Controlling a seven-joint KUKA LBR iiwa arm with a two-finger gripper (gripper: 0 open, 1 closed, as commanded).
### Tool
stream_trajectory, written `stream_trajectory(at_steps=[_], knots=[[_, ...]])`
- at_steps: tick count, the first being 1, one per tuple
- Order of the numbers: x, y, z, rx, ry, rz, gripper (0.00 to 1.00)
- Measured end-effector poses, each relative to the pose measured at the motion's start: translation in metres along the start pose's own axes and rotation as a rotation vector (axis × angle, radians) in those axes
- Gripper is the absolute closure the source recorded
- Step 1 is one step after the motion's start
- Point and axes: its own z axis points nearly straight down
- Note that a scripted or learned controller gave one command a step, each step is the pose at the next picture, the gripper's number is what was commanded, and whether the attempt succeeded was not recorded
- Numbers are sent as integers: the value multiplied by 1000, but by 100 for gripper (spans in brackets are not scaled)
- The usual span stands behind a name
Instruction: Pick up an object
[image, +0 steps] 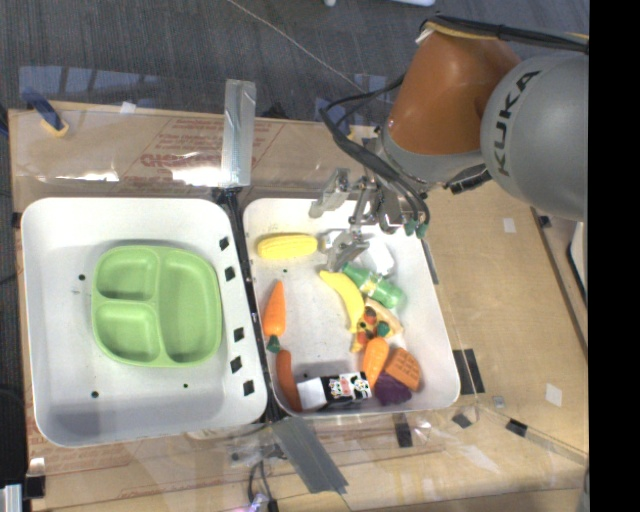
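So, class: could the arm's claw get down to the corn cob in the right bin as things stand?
Probably yes. The corn cob lies alone near the bin's far-left corner, nothing on top, and the claw hangs just to its right. The nearby bin wall may crowd it.

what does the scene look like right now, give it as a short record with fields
arm: grey KUKA arm with orange band, reaching in from the right
tool: tool low over the far end of the right bin, between corn and banana
left bin: left bin holds a green divided plate
right bin: right bin holds toy food
near tool: corn cob, banana
left side of right bin: carrot
near end: black and white carton, purple item
held: nothing seen between the tool's fingers
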Motion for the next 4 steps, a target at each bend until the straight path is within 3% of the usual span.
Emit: stream_trajectory(at_steps=[1,2,3,4], knots=[[7,-48,113,-5,13,-53,0],[13,-73,155,-2,0,104,0],[11,-71,142,-1,-4,96,100],[11,-70,143,-1,-4,95,0]])
